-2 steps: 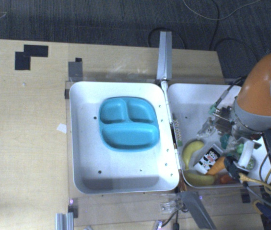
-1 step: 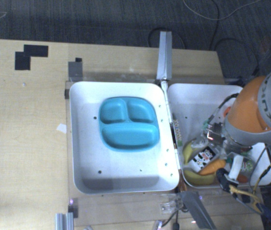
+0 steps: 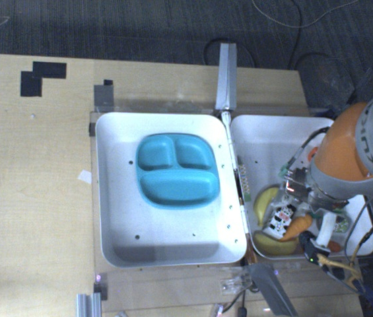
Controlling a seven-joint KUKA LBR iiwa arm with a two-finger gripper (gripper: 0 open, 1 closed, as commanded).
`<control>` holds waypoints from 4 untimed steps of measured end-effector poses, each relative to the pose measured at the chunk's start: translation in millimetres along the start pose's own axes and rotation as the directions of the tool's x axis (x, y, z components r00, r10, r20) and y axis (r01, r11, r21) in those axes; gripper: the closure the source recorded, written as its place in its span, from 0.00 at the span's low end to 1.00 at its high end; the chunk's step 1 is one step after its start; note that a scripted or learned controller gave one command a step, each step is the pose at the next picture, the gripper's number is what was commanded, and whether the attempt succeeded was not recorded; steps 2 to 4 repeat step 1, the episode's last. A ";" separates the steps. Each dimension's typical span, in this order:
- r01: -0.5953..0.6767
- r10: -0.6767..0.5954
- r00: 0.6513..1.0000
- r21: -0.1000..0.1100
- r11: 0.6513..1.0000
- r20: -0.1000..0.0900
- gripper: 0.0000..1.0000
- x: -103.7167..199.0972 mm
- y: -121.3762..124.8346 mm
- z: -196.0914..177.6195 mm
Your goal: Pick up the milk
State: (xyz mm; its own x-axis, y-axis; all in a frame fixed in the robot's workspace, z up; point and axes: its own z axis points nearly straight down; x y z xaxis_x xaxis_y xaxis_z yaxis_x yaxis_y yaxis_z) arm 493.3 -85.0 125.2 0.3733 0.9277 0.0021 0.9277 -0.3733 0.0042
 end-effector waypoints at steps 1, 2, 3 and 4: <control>-0.047 0.047 0.999 0.004 0.999 0.003 1.00 37.2 -19.7 -100.4; -0.047 0.047 0.999 0.004 0.999 0.003 1.00 37.2 -19.7 -100.4; -0.047 0.047 0.999 0.004 0.999 0.003 1.00 37.2 -19.7 -100.4; -0.047 0.047 0.999 0.004 0.999 0.003 1.00 37.2 -19.7 -100.4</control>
